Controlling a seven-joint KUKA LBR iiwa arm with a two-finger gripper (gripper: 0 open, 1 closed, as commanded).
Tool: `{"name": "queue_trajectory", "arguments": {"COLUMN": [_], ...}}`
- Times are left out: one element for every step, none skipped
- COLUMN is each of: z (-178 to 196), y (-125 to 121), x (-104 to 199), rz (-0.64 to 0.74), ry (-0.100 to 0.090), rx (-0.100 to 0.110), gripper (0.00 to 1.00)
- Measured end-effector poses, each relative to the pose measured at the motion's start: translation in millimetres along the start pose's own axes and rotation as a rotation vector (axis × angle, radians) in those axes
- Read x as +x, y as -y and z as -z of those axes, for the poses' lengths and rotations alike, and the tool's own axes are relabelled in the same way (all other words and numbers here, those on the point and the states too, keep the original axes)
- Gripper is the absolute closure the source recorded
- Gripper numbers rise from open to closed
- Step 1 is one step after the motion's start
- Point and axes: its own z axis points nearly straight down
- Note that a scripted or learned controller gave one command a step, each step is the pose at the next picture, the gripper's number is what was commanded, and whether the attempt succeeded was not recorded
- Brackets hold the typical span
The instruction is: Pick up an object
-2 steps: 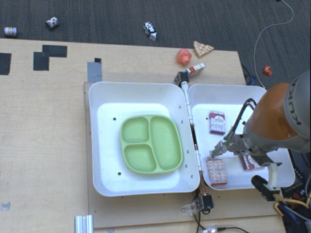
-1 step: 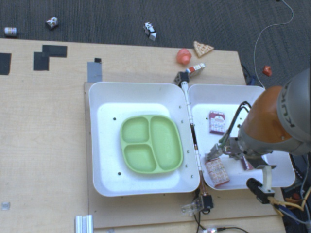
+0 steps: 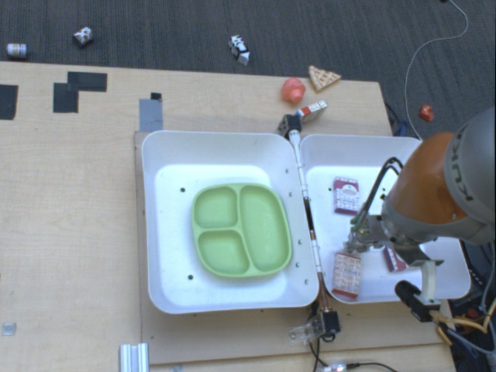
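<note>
Nearest the camera, a clear clip and loose cables [image 3: 322, 328] lie at the lower edge of the wooden surface [image 3: 70, 231], partly cut off by the frame. Just above them, a small packet with a speckled, reddish print [image 3: 346, 275] lies at the lower left of the right bin [image 3: 446, 285], close to the divider; its lettering is too small to read. The pincer [image 3: 358, 237] hangs directly above the packet's upper end, and whether it is apart, together or touching the packet cannot be told, since the wrist hides its tips. The arm [image 3: 434, 188] enters from the right, its orange band bulking over the bin's right half and concealing much of the floor there; a reddish item [image 3: 395, 260] shows only as a sliver beneath it. Farther up the same bin, a small red-and-white box [image 3: 346, 194] lies flat, well clear of the pincer. The left bin [image 3: 155, 231] holds a green three-compartment tray [image 3: 242, 229]. Beyond the bins, a red ball [image 3: 293, 90], a pizza-slice toy [image 3: 324, 77] and a small tube [image 3: 313, 110] rest near the surface's far edge; scattered items lie on the dark floor [image 3: 170, 14] behind.
</note>
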Motion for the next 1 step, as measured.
{"name": "queue_trajectory", "arguments": {"z": [-0.1], "y": [0.1], "x": [0.0], "rz": [0.000], "ry": [0.000], "rx": [0.000], "gripper": [0.00]}}
